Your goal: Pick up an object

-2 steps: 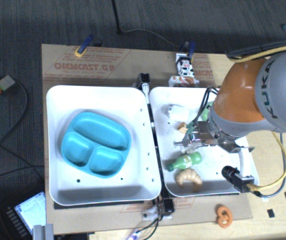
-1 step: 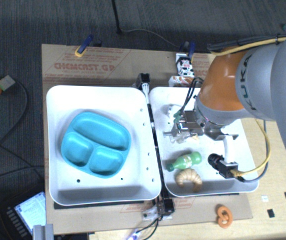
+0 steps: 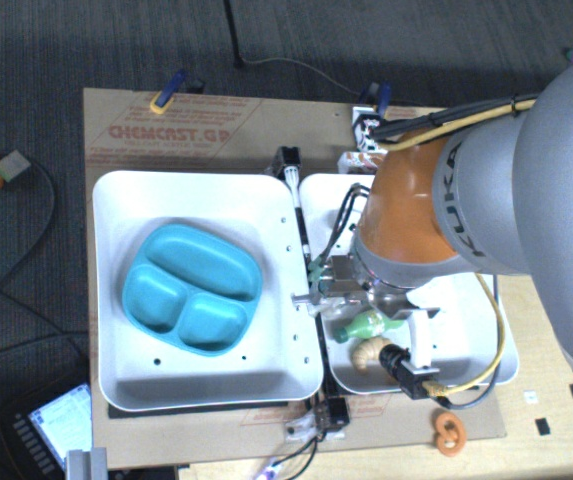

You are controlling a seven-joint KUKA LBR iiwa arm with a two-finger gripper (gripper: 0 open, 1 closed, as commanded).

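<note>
Overhead, two shallow white bins sit side by side on a brown board: the left bin [image 3: 116, 208] has bare floor all around a blue divided tray [image 3: 194, 286], while the right bin [image 3: 476, 353] is mostly covered by the grey arm [image 3: 526, 178], which reaches in from the right with its orange band [image 3: 406, 208] above the wrist. The gripper [image 3: 371, 313] hangs low near the right bin's left wall, and whether it is released or clenched cannot be told. Just below it lie a pale green object [image 3: 364, 325] and, touching it, a tan rounded object [image 3: 368, 351], with an orange ring [image 3: 449, 431] on the board outside the bin.
</note>
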